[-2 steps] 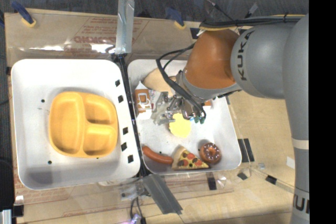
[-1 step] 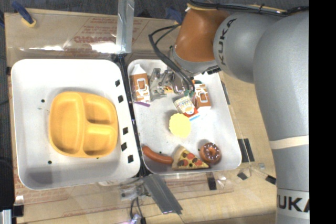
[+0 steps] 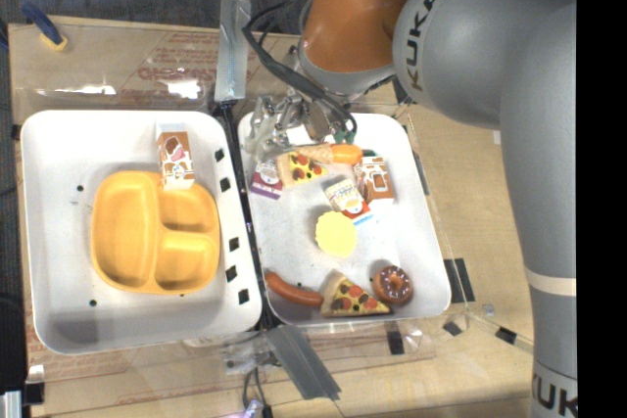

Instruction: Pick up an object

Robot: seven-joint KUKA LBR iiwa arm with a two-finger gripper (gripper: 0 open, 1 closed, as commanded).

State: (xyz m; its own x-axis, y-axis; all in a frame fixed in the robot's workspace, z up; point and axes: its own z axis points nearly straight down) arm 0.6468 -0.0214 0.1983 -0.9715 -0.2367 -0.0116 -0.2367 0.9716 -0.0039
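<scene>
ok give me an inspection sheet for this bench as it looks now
surface: two white bins side by side, left bin and right bin, on a tan bench
job's things: right bin holds pizza slice, carrot, two small cartons, yellow disc, donut, second pizza slice, sausage
clutter: yellow tray and a small box in the left bin
grippers: gripper low at the right bin's back left corner; fingers unclear
cables: black cables loop by the wrist
surroundings: tape strips at the front edge
</scene>
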